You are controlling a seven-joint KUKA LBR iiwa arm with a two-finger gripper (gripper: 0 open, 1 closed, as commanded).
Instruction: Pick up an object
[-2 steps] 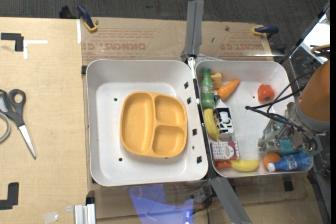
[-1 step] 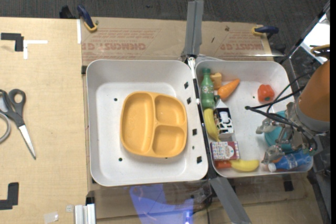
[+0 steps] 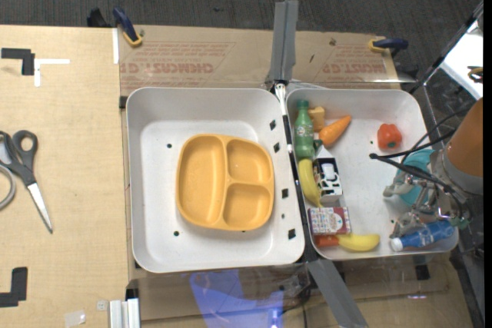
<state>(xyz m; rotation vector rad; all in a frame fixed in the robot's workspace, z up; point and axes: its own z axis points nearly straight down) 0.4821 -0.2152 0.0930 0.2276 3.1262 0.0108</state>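
Note:
The right bin [image 3: 361,100] holds several small objects. A green bottle [image 3: 304,128] lies by the left wall, with an orange carrot [image 3: 335,130] beside it. A red pepper [image 3: 389,136] sits at the back right. A yellow banana [image 3: 309,182], a black-and-white box [image 3: 328,177] and a pink carton [image 3: 329,220] lie in the middle. Another banana [image 3: 359,242] and a blue bottle [image 3: 423,236] lie along the front wall. My gripper [image 3: 421,207] hangs low at the bin's right side, just above the blue bottle, with a teal object [image 3: 420,160] partly hidden behind it.
The left bin [image 3: 146,188] holds a yellow divided plate [image 3: 226,182]. Scissors [image 3: 29,179] lie on the wooden bench at far left. Black cables [image 3: 400,156] cross the right bin's right side. Clamps hold the cardboard behind the bins.

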